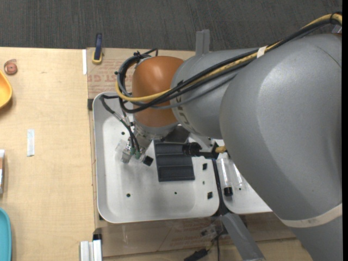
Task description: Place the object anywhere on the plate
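A: Where's the gripper (173, 165)?
B: Its black ribbed body hangs over the left shallow white bin (111, 200). A small clear-and-green object (129, 155) lies just beside it.
A: Any writing?
B: Red letters on the brown cardboard (109, 72), too partial to read.

Colours: grey arm, white bins, tan bench.
Arm (272, 124) plain grey with orange band (155, 88) at upper centre, yellow and black cables (228, 58) across it. White bin (109, 200) at lower centre, black block (174, 162) inside. Bench (49, 118) pale tan wood-grain on the left; yellow thing (4, 91) at left edge, teal thing (4, 235) lower left. Dark grey floor (163, 12) along the top.
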`<state>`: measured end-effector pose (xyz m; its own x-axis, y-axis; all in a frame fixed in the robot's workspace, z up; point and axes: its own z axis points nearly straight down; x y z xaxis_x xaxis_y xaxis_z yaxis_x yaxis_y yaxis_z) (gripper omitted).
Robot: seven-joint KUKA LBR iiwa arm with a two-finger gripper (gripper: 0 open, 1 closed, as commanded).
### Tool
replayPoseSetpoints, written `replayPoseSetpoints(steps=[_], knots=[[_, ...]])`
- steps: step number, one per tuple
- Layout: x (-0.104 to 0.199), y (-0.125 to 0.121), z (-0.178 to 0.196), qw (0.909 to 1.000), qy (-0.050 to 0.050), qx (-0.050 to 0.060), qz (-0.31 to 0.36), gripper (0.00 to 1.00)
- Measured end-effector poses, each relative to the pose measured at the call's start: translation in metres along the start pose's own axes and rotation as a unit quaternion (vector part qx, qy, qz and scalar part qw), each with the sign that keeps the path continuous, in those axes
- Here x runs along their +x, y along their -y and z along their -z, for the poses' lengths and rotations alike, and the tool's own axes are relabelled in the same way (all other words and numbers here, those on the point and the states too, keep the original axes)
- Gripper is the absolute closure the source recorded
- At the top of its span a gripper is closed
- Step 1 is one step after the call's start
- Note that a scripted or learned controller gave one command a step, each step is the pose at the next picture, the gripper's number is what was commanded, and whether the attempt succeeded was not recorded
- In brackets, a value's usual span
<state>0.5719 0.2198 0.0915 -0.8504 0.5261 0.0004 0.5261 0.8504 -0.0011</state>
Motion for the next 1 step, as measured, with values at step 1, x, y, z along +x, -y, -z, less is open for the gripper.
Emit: replayPoseSetpoints(steps=[1], knots=[[-0.0184, -0.0207, 0.1329, 0.9969, 0.001, -0.001, 0.078, 1.00]])
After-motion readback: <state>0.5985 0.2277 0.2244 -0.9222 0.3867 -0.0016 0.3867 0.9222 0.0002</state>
